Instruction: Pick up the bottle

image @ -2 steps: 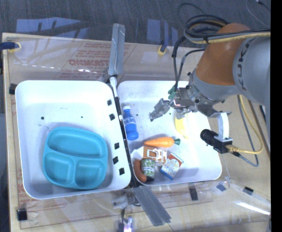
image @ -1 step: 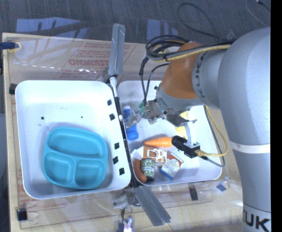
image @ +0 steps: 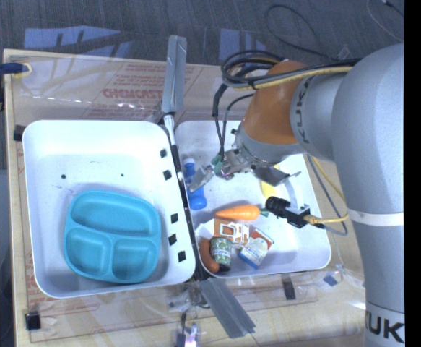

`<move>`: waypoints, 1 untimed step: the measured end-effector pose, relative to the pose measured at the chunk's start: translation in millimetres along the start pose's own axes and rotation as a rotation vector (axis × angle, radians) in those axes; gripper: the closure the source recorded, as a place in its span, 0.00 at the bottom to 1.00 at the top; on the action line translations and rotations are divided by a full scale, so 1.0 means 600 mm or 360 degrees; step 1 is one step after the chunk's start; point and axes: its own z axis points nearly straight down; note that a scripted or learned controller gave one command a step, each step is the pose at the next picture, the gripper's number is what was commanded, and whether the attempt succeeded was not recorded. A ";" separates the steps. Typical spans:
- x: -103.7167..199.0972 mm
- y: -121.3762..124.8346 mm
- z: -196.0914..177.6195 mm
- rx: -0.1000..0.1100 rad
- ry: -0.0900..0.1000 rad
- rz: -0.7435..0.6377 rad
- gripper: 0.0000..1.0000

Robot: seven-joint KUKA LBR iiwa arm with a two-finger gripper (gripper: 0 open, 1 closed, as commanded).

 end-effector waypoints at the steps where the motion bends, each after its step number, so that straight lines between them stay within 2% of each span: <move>1: 0.016 -0.038 0.046 -0.0025 -0.0043 0.0032 0.00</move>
